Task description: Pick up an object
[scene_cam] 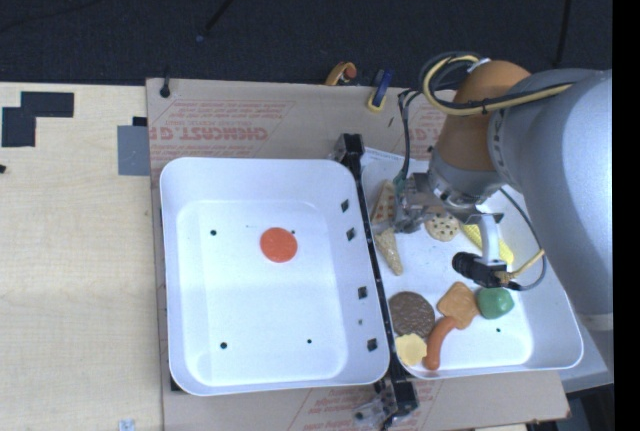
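My gripper [412, 215] hangs low over the upper left part of the right bin [545, 344], under the orange wrist band. It sits right beside a tan cracker-like piece [384, 203] and a pale wedge [389, 252]. A round cookie [441, 228] lies just to its right. Lower in that bin lie a dark brown disc [409, 312], an orange-brown slab [457, 301], a green lump [494, 302], a yellow round piece [410, 350] and an orange sausage shape [437, 343]. An orange disc [279, 245] rests alone in the left bin [190, 219].
The grey arm [560, 179] covers the right bin's upper right side. A black divider rail [362, 249] runs between the bins. Clamps [360, 84] sit on the cardboard behind the bins. Cables loop near the wrist.
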`<state>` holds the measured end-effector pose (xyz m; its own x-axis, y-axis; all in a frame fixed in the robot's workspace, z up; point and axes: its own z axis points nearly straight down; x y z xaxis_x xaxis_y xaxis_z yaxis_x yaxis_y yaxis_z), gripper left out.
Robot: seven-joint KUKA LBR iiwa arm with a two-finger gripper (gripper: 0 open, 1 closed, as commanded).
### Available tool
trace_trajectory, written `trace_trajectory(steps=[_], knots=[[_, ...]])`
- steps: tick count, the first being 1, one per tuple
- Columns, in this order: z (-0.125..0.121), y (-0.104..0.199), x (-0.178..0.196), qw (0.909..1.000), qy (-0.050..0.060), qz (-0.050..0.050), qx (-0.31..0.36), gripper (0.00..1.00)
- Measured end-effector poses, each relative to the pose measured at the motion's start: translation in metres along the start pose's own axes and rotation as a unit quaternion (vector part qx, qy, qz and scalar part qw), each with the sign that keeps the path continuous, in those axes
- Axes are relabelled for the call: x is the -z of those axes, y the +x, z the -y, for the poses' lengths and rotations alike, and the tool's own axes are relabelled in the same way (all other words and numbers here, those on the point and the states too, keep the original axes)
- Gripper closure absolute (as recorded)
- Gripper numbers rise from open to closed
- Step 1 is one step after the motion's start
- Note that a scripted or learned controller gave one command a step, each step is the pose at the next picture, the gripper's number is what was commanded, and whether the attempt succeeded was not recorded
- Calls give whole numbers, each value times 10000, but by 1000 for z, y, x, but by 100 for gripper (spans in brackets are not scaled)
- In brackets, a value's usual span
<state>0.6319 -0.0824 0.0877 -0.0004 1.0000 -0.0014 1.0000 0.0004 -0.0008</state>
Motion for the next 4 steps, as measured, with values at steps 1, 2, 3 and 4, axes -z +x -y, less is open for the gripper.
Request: trace_trajectory(steps=[1, 2, 3, 4], knots=[[-12, -32, 0, 10000, -1, -3, -5, 100], [15, 1, 0, 10000, 6, 11, 1, 100], [39, -1, 0, 10000, 16, 1, -7, 100], [53, 0, 0, 10000, 8, 2, -8, 100]])
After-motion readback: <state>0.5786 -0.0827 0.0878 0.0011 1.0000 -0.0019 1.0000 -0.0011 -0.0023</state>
